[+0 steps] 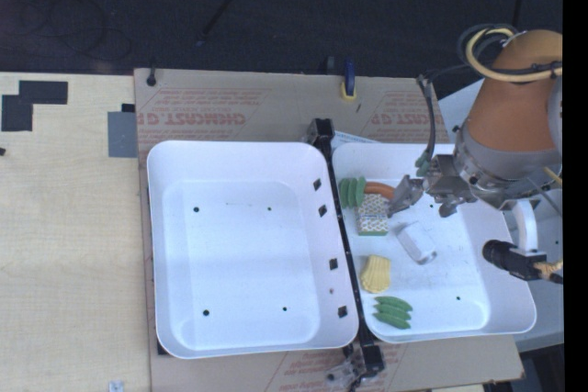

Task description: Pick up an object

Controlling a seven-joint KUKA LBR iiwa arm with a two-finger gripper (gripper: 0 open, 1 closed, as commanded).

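Observation:
My gripper hangs over the middle of the right bin, its fingers spread open with nothing between them. Just below it lies a small clear cup-like object on its side. Left of the gripper sit a checkered white-and-green block, a green ribbed piece and an orange piece. Toward the bin's front lie a yellow corn-like piece and green pea pods.
The left bin adjoins the right one along a black-clipped divider. A black handle-like part juts in at the right bin's right edge. The arm's orange band looms above the bin's right side.

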